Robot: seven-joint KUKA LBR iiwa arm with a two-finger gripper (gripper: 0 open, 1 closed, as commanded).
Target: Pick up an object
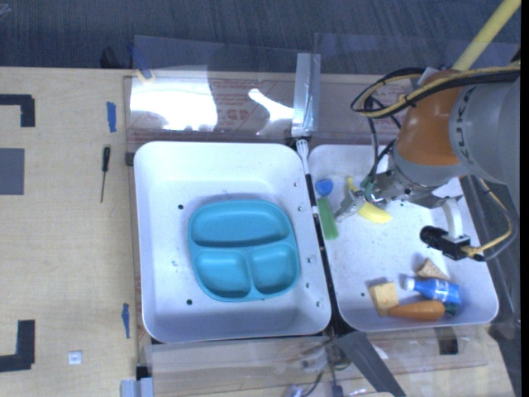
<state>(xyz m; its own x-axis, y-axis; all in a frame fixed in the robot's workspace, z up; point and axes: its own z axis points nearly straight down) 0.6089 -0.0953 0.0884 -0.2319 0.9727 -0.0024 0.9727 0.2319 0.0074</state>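
- The left bin [157,172] holds a blue divided tray [242,248], lying flat near the middle; it looks like stiff, light plastic, awkward to pinch anywhere but its rim.
- In the right bin [355,300], a green stick-like piece [328,220] lies along the left wall.
- The gripper [366,193] sits low just beside a yellow piece [376,214]; whether it is wide or closed, I cannot tell.
- Toward the near right corner lie a tan block [382,295], an orange carrot-like toy [416,309] and a blue-and-white tube [433,289], all probably light, the rounded ones likely slippery.
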